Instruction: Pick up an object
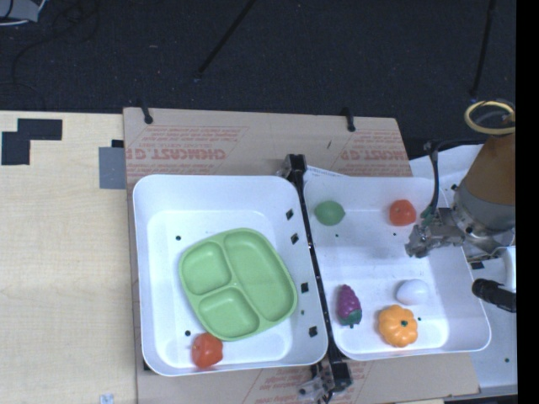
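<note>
Bench: pale wood worktop point(59, 268) carrying a brown cardboard sheet point(253, 146), on which two shallow white plastic bins sit side by side, their inner walls touching.

Left bin: white rectangular bin point(160, 200). A light green three-compartment plastic plate point(237, 283) lies flat near its middle, turned at a slant to the bin walls. A small red-orange round toy fruit point(206, 349) rests near the front left corner, just beside the front edge of the plate.

Right bin: white rectangular bin point(370, 242) holding five small items, all apart from one another.

Green item: dull green rounded toy vegetable point(329, 213), near the back left corner of the right bin.

Red item: red-orange round toy tomato point(402, 213), near the back edge, right of centre, close to the gripper but apart from it.

Purple item: purple toy eggplant with a green cap point(349, 305), near the front left of the right bin.

White item: white egg-shaped object point(413, 292), right of centre, between the gripper and the front edge.

Orange item: orange ribbed toy pumpkin with a green stem point(397, 326), near the front edge, just in front of the white egg-shaped object.

Arm: grey arm with an orange band point(493, 175), reaching in over the right edge of the right bin.

Tool: dark two-finger gripper point(424, 244), low over the right part of the right bin, between the tomato and the white egg-shaped object. Nothing is seen between its tips. Whether it is parted or closed cannot be told at this angle.
</note>
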Robot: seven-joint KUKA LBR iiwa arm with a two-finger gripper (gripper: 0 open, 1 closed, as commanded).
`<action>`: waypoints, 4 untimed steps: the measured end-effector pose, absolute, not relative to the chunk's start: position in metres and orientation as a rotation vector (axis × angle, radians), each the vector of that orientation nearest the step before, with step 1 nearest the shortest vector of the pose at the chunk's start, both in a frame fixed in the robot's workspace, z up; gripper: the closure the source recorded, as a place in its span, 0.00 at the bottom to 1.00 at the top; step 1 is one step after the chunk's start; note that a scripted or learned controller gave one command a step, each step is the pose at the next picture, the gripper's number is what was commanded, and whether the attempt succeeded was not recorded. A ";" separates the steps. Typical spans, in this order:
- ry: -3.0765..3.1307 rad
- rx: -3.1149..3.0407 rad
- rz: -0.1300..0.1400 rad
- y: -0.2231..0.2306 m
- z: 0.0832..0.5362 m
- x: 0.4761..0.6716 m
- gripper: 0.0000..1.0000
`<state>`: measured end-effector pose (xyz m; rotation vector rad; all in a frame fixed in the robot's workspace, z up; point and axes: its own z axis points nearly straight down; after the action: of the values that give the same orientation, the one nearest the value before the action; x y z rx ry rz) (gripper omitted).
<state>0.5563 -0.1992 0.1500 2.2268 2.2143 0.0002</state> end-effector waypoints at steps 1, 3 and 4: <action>2.215 2.225 0.001 -0.204 0.193 0.556 1.00; 2.227 2.221 -0.001 -0.164 0.239 0.552 1.00; 2.230 2.221 -0.002 -0.109 0.226 0.545 1.00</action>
<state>0.5447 -0.1093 0.2260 2.2212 2.2296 -0.0025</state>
